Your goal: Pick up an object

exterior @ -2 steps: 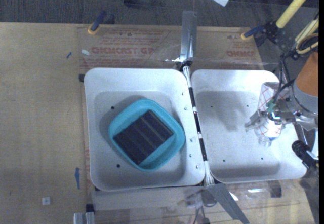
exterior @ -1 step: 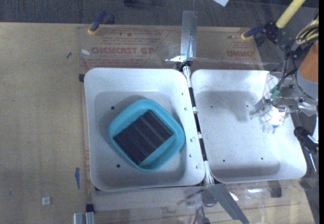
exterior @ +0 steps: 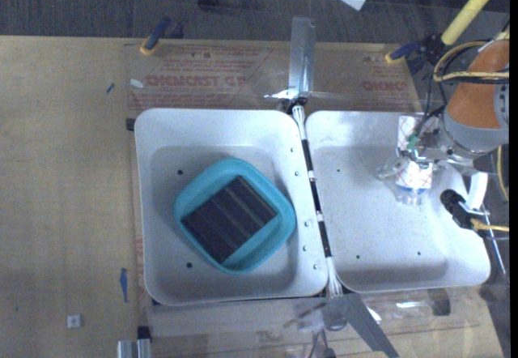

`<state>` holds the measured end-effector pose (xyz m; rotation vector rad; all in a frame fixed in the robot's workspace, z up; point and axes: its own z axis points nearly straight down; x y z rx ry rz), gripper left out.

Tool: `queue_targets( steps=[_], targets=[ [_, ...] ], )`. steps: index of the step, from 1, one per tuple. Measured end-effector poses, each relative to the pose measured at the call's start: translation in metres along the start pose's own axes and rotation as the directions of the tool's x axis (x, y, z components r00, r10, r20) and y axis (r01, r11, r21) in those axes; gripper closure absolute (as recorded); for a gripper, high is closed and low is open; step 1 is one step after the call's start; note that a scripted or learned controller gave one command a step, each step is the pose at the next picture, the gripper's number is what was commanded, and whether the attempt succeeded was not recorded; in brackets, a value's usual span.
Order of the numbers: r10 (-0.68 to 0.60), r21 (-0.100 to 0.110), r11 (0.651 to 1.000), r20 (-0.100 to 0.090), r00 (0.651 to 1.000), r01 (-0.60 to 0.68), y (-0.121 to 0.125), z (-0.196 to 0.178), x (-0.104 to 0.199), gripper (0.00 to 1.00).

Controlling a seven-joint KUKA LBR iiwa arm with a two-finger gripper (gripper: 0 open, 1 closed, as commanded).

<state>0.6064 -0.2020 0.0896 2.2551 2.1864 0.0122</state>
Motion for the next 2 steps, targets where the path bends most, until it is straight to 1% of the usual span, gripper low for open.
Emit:
queue_targets(
  steps=[1,2],
  targets=[
    [-0.002,-0.001,1.000,0.002,1.000,0.002,0.000,-0.009,0.000,1.00],
    [-0.139,0.005,0.990,0.006,0.990,0.139,0.027,-0.098,0.025,1.00]
  ],
)
